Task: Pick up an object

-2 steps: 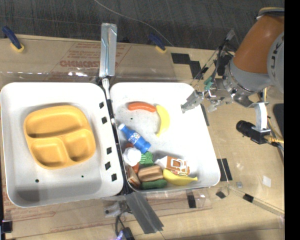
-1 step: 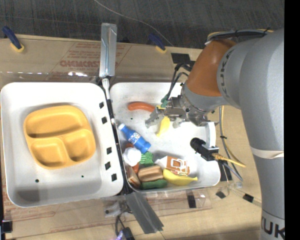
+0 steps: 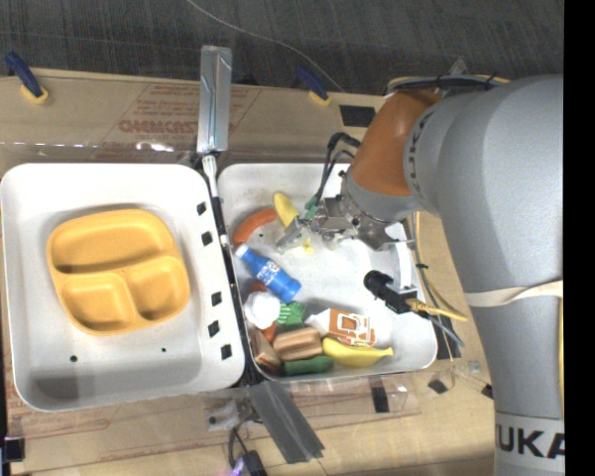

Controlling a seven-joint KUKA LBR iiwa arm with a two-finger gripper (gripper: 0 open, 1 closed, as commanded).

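My gripper [image 3: 297, 230] hangs low in the upper part of the right bin [image 3: 377, 266], just beside a small yellow piece [image 3: 284, 207] and an orange-red piece [image 3: 252, 224] at the bin's left wall. Whether anything is held there is hidden by the metal parts. Below it a blue bottle [image 3: 269, 273] lies on a slant. Along the bin's front edge sit a white cap [image 3: 261, 310], a green piece [image 3: 291, 315], a brown hot-dog toy [image 3: 296, 343], a yellow banana [image 3: 358, 354] and a white-and-orange carton [image 3: 345, 325].
The left bin [image 3: 30, 365] holds a yellow divided tray [image 3: 119, 266]. A metal divider post [image 3: 213, 97] stands between the bins at the back. The grey arm [image 3: 496, 167] covers the right side of the right bin.
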